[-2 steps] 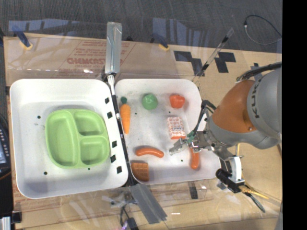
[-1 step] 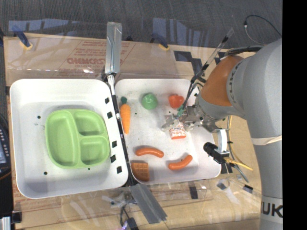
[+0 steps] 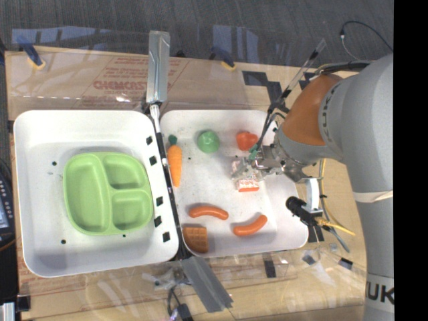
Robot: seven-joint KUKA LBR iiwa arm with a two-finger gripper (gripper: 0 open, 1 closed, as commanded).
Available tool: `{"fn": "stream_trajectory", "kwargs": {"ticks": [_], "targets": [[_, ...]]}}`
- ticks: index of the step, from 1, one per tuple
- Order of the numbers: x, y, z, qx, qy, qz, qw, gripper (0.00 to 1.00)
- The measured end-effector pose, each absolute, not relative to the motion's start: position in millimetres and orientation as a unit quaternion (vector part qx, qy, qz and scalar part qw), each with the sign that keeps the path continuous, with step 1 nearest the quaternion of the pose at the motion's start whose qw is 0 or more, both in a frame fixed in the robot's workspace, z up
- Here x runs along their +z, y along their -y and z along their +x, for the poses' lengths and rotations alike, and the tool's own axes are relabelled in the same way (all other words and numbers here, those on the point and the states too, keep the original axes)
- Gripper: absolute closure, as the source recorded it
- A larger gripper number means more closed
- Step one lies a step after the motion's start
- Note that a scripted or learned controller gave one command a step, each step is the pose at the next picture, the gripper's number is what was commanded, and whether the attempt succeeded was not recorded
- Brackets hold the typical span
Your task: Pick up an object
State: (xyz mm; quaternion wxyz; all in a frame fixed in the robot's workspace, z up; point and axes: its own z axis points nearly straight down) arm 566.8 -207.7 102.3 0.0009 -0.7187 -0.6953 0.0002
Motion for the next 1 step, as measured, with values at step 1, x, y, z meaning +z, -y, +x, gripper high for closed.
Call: {"fn": "stream_trajectory", "kwargs": {"ticks": [1], "targets": [[200.7, 159.9, 604.7, -0.0006, 0.689, -0.725, 0.000, 1.00]]}}
